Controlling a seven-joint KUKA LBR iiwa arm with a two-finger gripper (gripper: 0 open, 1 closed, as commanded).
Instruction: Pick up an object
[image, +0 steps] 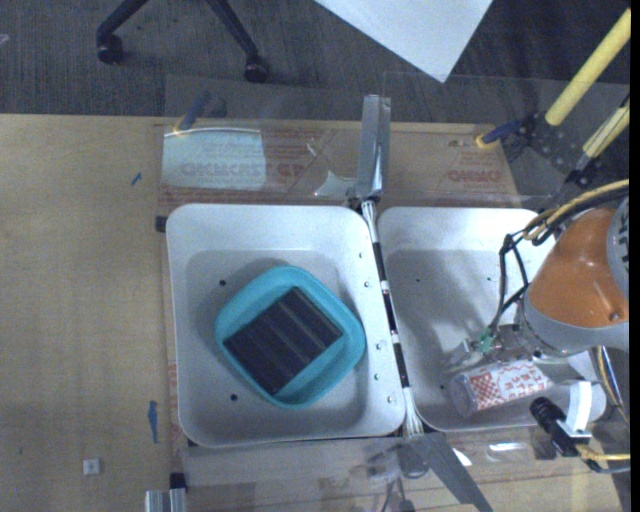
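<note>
A red-and-white patterned can (497, 386) lies on its side near the front edge of the right bin (440, 270). My gripper (487, 346) is low in that bin, just above and behind the can, mostly hidden under the wrist and its orange band (572, 274). A teal square dish (343, 340) with a dark ridged block (281, 340) on it sits tilted in the middle of the left bin (200, 250).
A metal divider post (372, 150) stands behind the gap between the bins. Black cables (515, 262) loop off the wrist over the right bin. A yellow-handled tool (590, 62) leans at the back right. A white sheet (400, 28) lies on the floor behind.
</note>
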